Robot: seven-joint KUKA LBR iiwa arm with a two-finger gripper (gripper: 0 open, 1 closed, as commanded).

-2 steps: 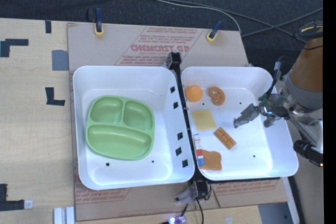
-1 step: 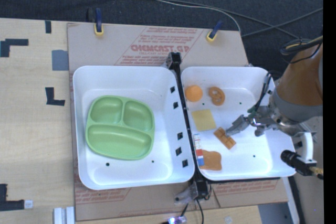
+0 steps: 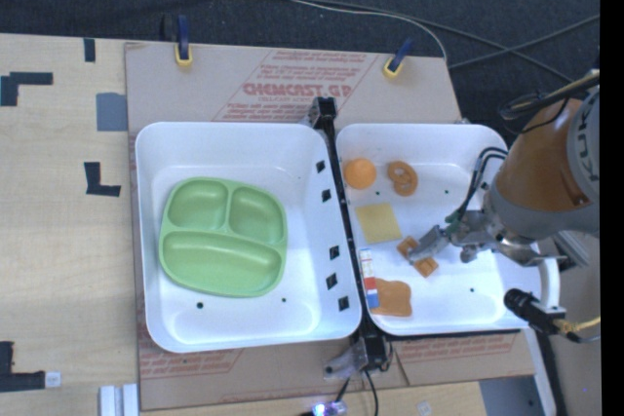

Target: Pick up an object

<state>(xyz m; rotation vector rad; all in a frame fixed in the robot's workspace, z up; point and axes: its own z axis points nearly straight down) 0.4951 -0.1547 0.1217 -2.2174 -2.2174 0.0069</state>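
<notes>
Arm (image 3: 546, 180) reaches left, tool (image 3: 429, 251) low over right bin (image 3: 458, 136)

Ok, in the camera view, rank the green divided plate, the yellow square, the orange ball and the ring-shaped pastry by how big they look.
1. green divided plate, by far
2. yellow square
3. orange ball and ring-shaped pastry: look about alike, too close to rank
</notes>
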